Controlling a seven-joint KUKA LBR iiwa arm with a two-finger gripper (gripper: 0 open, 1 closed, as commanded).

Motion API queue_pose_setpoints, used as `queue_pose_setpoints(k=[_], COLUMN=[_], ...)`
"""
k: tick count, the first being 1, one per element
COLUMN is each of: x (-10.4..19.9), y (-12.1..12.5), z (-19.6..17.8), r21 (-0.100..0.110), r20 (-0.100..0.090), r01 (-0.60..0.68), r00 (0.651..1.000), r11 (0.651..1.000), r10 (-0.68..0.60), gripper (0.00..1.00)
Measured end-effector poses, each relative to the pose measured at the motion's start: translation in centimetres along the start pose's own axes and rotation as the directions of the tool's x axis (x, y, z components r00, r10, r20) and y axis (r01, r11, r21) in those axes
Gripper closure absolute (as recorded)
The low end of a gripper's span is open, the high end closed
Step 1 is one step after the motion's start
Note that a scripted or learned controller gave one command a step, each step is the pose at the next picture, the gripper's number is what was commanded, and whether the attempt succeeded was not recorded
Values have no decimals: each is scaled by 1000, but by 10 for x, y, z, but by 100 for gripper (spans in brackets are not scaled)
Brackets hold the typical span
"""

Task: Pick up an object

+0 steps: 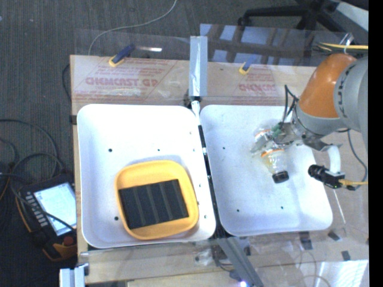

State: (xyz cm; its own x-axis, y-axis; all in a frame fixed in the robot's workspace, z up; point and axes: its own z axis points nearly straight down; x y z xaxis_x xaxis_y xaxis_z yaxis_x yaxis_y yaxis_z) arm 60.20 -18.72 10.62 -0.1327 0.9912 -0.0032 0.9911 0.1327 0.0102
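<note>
A yellow tray-like object (157,200) with a black ribbed top lies in the left bin (108,130), toward its front. In the right bin (251,214), a crinkled clear-plastic item (267,143) with small coloured bits lies near the middle. A small black cylinder (280,176) rests just in front of it. The gripper (280,137) reaches down from the orange-banded wrist (323,94) and sits right against the clear item's right side. Glare and clutter hide how the gripper meets the item.
A black part with a yellow cable (325,176) hangs off the arm over the right bin's right side. A metal divider post (197,64) stands behind the bins. A tablet and cables (51,205) lie on the floor at left.
</note>
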Motion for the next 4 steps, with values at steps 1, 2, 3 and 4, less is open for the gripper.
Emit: queue_pose_setpoints(k=[1, 2, 3, 4], x=[0, -3, 7, 9], y=[0, -5, -19, -17], z=[0, 14, 14, 6], r21=[-1, 0, -6, -8], r20=[0, 2, 9, 4], r01=[0, 57, 252, 252], r00=[1000, 998, 968, 968], r11=[1000, 998, 968, 968], r10=[0, -57, -252, -252], gripper=[0, 0, 0, 100])
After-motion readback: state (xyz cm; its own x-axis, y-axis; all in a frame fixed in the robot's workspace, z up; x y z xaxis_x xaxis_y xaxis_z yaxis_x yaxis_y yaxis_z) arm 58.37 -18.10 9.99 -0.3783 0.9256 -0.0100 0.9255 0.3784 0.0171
